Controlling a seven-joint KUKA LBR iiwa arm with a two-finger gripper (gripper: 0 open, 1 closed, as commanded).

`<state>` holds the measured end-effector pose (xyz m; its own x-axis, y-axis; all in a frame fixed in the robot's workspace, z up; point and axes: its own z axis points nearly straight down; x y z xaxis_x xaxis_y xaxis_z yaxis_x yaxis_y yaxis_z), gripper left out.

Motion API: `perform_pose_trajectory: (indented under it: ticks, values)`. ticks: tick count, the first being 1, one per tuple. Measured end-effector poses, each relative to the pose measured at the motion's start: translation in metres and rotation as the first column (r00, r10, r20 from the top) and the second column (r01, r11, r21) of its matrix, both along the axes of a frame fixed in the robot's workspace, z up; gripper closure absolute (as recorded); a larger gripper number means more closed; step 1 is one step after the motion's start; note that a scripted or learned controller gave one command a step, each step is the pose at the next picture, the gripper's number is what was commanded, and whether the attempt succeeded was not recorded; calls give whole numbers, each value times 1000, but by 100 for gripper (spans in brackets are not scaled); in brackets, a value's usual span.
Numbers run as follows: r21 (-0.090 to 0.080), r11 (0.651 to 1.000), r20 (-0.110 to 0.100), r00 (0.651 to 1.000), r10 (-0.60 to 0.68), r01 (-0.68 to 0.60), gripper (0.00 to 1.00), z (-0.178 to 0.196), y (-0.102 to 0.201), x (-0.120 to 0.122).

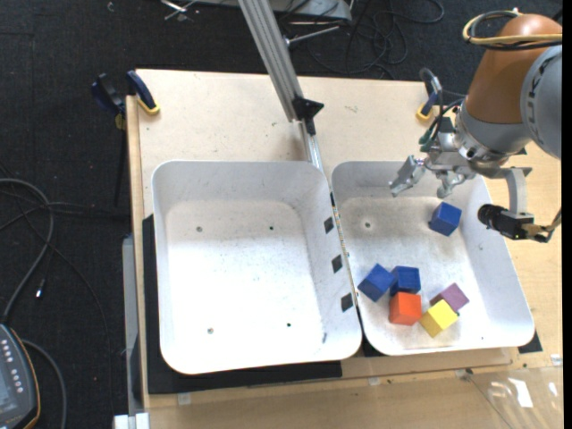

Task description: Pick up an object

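My gripper point(424, 182) hangs over the back of the right bin point(509, 280), open, with nothing between its fingers point(401, 179). A blue cube point(444, 218) lies tilted on the bin floor just in front of and slightly right of the fingertips, apart from them. Toward the bin's front sits a cluster: two blue cubes point(377, 281) point(407, 278), an orange cube point(405, 308), a yellow cube point(438, 317) and a purple cube point(455, 297).
The left bin point(170, 239) stands beside the right one, sharing a raised middle wall point(335, 248). A slanted metal pole point(273, 52) comes down to the bins' back junction. Clamps point(134, 92) point(430, 96) grip the bench's back corners. A black fitting point(506, 221) juts in at the right bin's edge.
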<state>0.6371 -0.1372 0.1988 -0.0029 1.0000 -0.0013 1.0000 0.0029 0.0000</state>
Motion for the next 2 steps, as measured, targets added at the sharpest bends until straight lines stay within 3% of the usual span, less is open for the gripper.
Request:
perform_pose_trajectory:
  ticks: [1,2]
  values:
    - [2,1000,1,1000,2,-2,0,20,29,-10]
    - [1,1000,-11,1000,-9,9,0,-75,-25,-84]
